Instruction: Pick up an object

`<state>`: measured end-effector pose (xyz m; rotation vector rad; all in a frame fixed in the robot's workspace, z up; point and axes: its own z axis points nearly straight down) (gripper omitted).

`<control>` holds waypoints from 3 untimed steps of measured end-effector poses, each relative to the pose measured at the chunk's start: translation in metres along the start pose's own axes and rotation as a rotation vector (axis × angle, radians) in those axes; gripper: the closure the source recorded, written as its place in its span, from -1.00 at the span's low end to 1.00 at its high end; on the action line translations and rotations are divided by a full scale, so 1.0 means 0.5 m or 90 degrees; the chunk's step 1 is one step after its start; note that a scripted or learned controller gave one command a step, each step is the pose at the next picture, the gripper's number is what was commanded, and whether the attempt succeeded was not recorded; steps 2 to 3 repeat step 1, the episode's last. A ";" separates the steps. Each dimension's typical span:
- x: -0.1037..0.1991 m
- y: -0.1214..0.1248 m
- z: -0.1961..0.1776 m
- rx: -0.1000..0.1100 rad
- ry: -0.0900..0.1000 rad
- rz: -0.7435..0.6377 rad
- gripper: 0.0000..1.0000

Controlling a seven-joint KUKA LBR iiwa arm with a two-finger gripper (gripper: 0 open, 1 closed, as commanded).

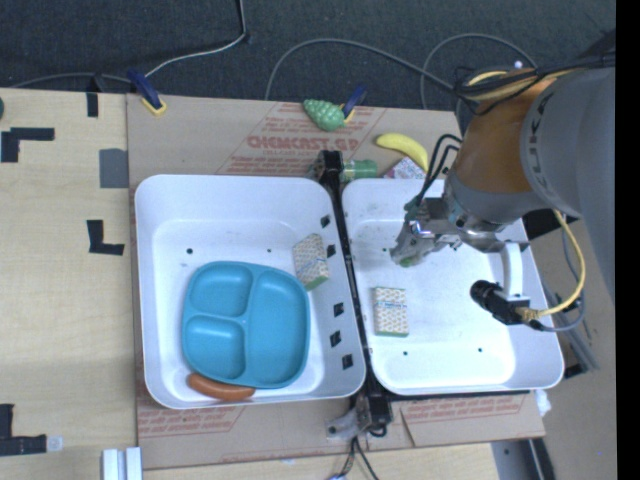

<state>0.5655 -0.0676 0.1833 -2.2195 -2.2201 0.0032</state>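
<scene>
My gripper hangs low over the upper left part of the right bin, reaching in from the right under the grey arm with its orange band. A small greenish bit shows at its tip; what it is stays unclear. A small patterned box lies flat on the right bin's floor, below and slightly left of the gripper and apart from it. A second patterned box leans near the right wall of the left bin.
A blue divided plate fills the lower left bin, with an orange sausage-shaped toy at its front edge. Behind the bins lie a banana and a green object. A black clamp sits on the divider between the bins.
</scene>
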 end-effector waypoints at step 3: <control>0.138 -0.017 -0.001 0.000 0.000 -0.001 1.00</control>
